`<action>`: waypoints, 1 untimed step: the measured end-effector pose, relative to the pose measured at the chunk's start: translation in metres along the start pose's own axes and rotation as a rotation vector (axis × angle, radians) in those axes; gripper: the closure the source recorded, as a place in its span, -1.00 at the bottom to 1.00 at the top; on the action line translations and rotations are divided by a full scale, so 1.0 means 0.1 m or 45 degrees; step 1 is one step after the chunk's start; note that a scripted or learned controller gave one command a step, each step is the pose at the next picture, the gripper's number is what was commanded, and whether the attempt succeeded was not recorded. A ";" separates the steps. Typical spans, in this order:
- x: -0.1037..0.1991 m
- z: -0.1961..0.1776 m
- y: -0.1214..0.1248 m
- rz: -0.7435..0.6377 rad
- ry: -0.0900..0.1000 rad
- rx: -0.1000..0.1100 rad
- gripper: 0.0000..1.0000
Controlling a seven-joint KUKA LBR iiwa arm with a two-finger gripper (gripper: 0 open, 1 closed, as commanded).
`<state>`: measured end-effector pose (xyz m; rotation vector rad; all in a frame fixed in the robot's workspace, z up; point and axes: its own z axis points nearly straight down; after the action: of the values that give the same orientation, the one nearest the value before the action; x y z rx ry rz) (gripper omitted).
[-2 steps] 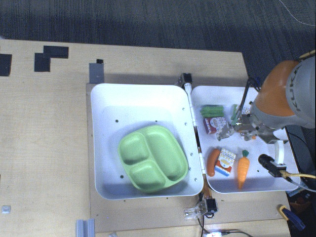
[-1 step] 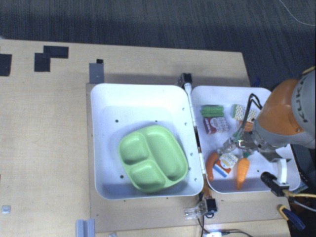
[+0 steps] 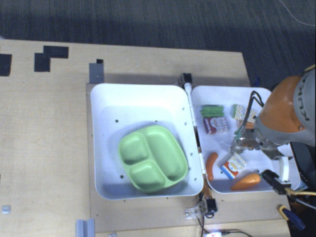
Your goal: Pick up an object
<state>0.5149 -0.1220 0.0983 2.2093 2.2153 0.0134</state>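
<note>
The left bin [image 3: 101, 132] holds only a green divided plate [image 3: 153, 157], so the picking belongs in the right bin [image 3: 224, 91], and every place below is given from that bin. The arm [image 3: 289, 110] leans in over its right half, and the gripper [image 3: 240, 146] hangs low near its middle, just above a small white, red and blue packet [image 3: 233, 165] that lies toward the near wall; whether the jaws are spread or pinched together cannot be told from here. That packet looks the likeliest target, and a good grasp probably means coming straight down with the fingers across its narrow side. Crowding is the main risk: an orange carrot-like piece [image 3: 245, 181] lies against the bin's near wall, right next to the packet, and a red sausage-like piece [image 3: 211, 166] lies along the bin's left wall, near enough to be nudged. Toward the far wall, well apart from the packet, lie a green block [image 3: 212, 110], a dark red packet [image 3: 216, 125] and a patterned piece [image 3: 242, 112] partly under the arm
</note>
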 end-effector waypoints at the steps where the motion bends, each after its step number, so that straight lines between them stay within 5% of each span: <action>1: 0.00 0.00 0.00 0.000 0.000 0.000 -1.00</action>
<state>0.5148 -0.1220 0.0982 2.2096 2.2157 0.0132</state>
